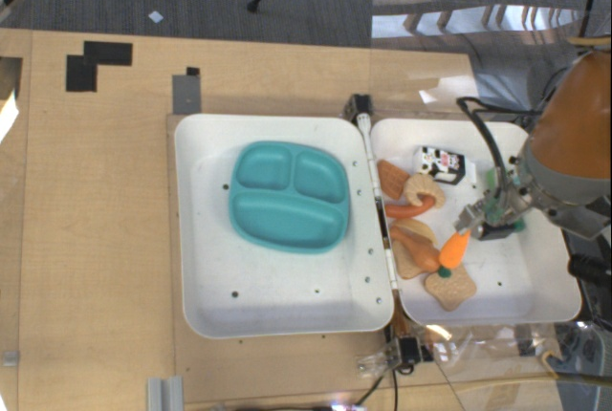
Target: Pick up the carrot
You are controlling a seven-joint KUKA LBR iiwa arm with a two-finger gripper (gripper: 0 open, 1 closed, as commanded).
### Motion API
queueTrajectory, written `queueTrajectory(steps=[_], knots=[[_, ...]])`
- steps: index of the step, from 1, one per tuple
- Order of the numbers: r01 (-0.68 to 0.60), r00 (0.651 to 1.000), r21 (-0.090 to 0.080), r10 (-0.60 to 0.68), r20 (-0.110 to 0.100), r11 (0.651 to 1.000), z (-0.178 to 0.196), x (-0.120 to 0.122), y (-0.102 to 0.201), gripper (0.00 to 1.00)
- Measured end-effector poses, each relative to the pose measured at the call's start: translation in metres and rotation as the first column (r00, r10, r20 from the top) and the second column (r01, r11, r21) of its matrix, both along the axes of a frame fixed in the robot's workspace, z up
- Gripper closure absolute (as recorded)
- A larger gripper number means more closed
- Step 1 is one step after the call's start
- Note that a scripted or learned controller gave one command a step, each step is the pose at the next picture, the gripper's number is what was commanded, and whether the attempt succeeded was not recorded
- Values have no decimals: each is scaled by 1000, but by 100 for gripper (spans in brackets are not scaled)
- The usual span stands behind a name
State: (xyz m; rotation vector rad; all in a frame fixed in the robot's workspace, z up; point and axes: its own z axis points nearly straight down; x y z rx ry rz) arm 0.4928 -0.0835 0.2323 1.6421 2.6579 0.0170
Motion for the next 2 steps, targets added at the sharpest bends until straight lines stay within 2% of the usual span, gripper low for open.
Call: queueTrajectory(steps=[1, 2], knots=[[-50, 999, -6, 50, -3, 999, -135, -1, -18, 100], [76, 997, 5, -76, -6, 997, -44, -2, 59, 100]])
